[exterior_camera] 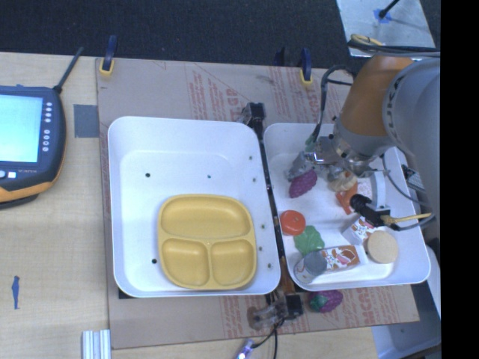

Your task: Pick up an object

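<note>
— Where is the arm?

— The gripper [305, 163] is down in the right bin [408, 275], near its back left corner. Whether it is released or clenched, I cannot tell from here.

— And the objects?

— A purple toy [302, 185] lies just beside the gripper. An orange round piece [292, 221] sits near the bin's left wall, a green piece [307, 239] just in front of it. A printed can [329, 262] lies on its side at the front edge. A tan disc [382, 247] rests toward the front right.

— The left bin?

— The left bin [135, 155] holds a yellow divided tray [207, 240]. A pendant with a screen [26, 140] lies on the bench at far left.
</note>
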Robot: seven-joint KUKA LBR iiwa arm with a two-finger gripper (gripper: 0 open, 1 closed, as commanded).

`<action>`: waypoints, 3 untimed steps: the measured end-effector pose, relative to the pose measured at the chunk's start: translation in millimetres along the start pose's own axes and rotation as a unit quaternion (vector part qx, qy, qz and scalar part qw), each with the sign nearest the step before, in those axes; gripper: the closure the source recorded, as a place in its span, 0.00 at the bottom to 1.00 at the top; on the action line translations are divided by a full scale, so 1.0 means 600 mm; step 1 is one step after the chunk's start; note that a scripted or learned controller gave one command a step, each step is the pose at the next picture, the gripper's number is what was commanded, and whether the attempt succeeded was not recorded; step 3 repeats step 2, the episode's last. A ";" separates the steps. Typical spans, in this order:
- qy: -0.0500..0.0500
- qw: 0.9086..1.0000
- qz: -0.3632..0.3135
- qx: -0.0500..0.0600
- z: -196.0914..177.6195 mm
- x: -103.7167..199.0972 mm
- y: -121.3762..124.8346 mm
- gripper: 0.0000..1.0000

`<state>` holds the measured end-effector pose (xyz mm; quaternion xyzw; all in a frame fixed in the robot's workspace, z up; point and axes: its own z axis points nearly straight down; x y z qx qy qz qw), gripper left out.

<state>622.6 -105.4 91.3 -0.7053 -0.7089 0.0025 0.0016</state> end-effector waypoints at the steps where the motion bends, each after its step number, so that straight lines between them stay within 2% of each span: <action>1: 0.001 1.000 0.000 0.001 0.000 0.015 -0.009 0.00; 2: 0.000 1.000 -0.001 0.002 -0.017 0.013 -0.009 1.00; 3: 0.000 1.000 -0.001 0.002 -0.017 0.013 -0.009 1.00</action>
